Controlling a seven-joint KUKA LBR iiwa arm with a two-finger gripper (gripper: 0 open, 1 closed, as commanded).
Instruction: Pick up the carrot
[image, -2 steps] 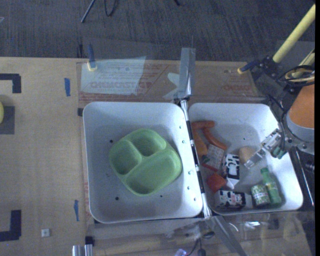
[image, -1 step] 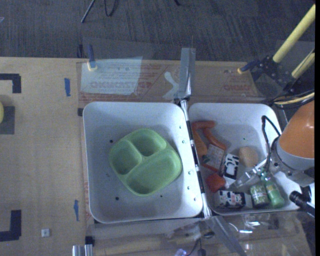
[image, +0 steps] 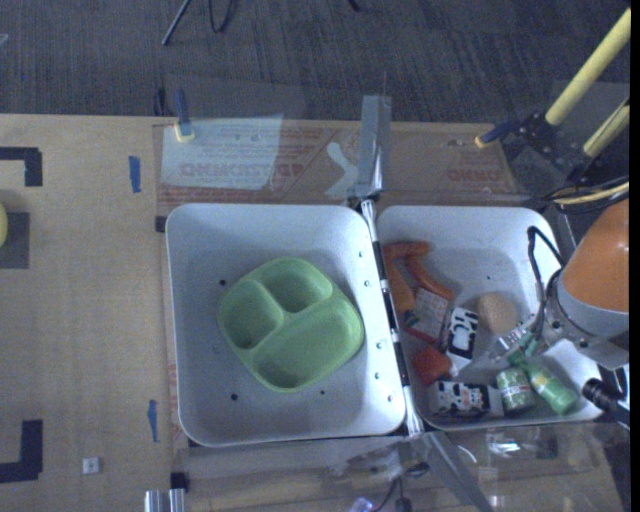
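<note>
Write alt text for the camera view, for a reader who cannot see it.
The arm's pincer hangs over the right bin, among small green bottles, while the orange carrot lies apart at that bin's left wall. The left bin holds a green divided plate.

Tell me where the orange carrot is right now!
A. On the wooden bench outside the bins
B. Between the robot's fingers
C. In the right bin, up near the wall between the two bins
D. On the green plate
C. The carrot lies in the right bin, close to the wall it shares with the left bin, apart from the green plate and far from the gripper.
</note>
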